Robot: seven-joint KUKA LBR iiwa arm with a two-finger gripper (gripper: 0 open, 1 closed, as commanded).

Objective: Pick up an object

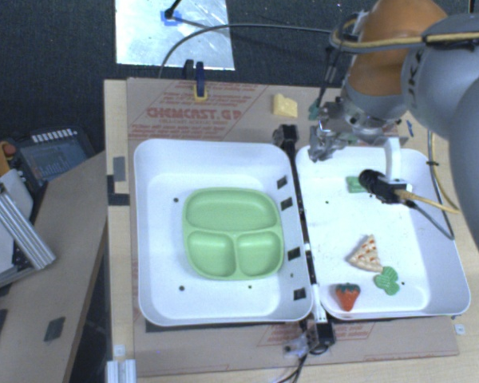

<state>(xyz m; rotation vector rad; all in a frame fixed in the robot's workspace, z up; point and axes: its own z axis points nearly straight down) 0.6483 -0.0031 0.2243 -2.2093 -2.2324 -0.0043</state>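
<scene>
The pincer (323, 146) is hanging over the right bin (447, 294), at about its eleven o'clock corner, close to the wall between the two bins. Whether it is released or clenched I cannot tell, since the wrist is covering it; nothing is showing as grasped.

Four small toy foods are lying in the right bin. A pizza slice (366, 254) is sitting at about five o'clock from the bin's middle, with a green leafy piece (387, 280) just beside it and a strawberry (347, 295) near the six o'clock wall. A green block (354, 183) is lying nearest the pincer, at about four o'clock from it, partly hidden by a black fitting on the arm.

All are looking light, stiff and smooth, probably plastic, so they are likely to slide or skid under a glancing touch. The pizza slice is looking flat, best pinched across its two long edges. The strawberry is rounder and taller, offering an easier hold across its body, though the wall is crowding it.

The bin floor is looking smooth, white and hard, giving little grip. The left bin (156, 214) is holding a green divided tray (230, 234). Both bins are sitting on a cardboard-covered worktop (223, 106), where a yellow piece (285, 104) is lying at twelve o'clock outside the bins.
</scene>
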